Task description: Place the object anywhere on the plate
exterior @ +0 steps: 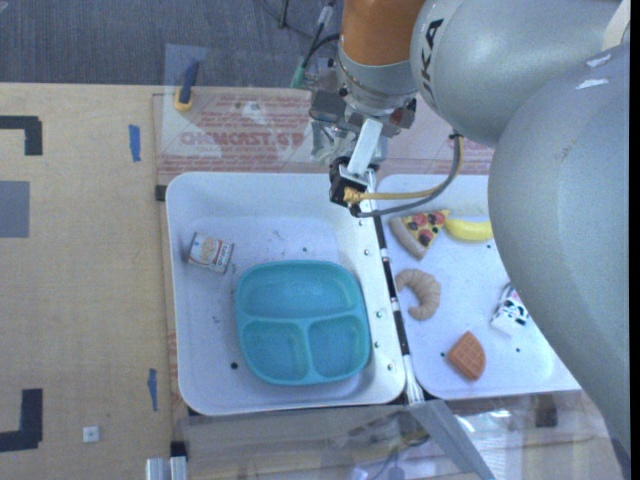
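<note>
Bench (80,268): left bin (200,368) holds plate (300,320), can (210,253) beside | right bin (460,298): croissant (420,293), banana (468,230) | end effector (328,138) above, grip unreadable

The only letters that can be read are a dark "KA" on the grey arm (432,43), up and to the right of the blue plate (300,323). Beyond the plate's far side, a clear sheet (235,133) carries red printed lettering, too blurred to make out. Just off the plate's upper left corner, a small can (210,253) bears a label too small to read.
</note>
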`<state>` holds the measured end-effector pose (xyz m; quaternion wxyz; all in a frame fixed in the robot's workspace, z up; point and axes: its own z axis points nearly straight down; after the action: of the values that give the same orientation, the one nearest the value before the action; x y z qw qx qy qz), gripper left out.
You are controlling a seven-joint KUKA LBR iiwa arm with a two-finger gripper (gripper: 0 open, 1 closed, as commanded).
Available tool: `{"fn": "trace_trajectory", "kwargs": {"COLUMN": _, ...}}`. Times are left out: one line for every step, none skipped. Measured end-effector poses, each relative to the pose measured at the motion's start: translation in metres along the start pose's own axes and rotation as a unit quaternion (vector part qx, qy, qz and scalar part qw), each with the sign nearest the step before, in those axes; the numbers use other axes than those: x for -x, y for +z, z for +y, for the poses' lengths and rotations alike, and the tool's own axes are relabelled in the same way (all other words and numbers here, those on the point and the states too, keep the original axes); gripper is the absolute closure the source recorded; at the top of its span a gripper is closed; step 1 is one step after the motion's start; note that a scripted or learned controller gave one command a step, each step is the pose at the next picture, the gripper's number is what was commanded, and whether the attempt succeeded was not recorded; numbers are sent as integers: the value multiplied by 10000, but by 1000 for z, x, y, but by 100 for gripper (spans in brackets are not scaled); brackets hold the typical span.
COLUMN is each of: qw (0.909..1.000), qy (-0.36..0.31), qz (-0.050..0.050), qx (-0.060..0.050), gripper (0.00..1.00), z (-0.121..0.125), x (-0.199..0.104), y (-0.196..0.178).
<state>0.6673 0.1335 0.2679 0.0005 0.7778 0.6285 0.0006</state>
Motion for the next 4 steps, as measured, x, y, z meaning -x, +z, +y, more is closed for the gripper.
{"fn": "trace_trajectory", "kwargs": {"qw": 10000, "qy": -15, "qz": -6, "qx": 4, "gripper": 100, "z": 0, "x": -2, "y": -10}}
{"fn": "trace_trajectory", "kwargs": {"qw": 10000, "qy": -30, "qz": -9, "qx": 10, "gripper": 100, "z": 0, "x": -4, "y": -21}}
{"fn": "trace_trajectory", "kwargs": {"qw": 10000, "qy": -45, "qz": -13, "qx": 19, "gripper": 100, "z": 0, "x": -5, "y": -32}}
{"fn": "trace_trajectory", "kwargs": {"qw": 9997, "qy": 253, "qz": -9, "qx": -14, "gripper": 100, "z": -3, "x": -13, "y": 7}}
